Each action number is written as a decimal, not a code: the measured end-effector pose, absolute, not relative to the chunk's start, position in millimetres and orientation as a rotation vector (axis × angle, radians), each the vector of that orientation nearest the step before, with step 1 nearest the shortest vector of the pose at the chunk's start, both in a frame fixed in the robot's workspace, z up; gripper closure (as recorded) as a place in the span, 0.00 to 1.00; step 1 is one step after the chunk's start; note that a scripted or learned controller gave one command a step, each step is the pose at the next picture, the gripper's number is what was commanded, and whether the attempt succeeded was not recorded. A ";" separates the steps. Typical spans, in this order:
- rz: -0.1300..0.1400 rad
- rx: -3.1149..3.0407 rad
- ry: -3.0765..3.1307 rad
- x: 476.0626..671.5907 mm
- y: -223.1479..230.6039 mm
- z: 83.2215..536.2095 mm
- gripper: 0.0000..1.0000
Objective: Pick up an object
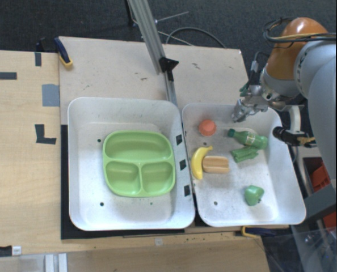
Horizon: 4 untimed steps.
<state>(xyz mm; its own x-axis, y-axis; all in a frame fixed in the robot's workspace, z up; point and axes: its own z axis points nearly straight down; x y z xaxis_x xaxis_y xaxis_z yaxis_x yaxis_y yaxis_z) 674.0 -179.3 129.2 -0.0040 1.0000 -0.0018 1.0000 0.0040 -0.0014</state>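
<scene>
Hovering at the right bin's (282,169) far edge, the gripper (240,113) nears the green bottle (249,137); grip state unclear.

the bench (117,72) bears two white bins (78,152) side by side.

- No text, brand, number or sign is showing legibly anywhere in the camera view.
- The green bottle (248,137) lying in the right bin (282,205) is carrying a pale label, but nothing on it is coming through as readable lettering.
- The dark tape pieces (42,134) sitting on the counter (21,180) are forming plain angular shapes, not letters or digits.
</scene>
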 end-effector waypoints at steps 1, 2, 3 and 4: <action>0.005 2.216 2.220 672.6 -174.9 192.3 1.00; 0.004 2.217 2.220 673.8 -174.4 240.3 1.00; -0.001 2.217 2.229 655.5 -122.2 231.5 1.00; -0.002 2.216 2.232 644.4 -62.3 221.9 1.00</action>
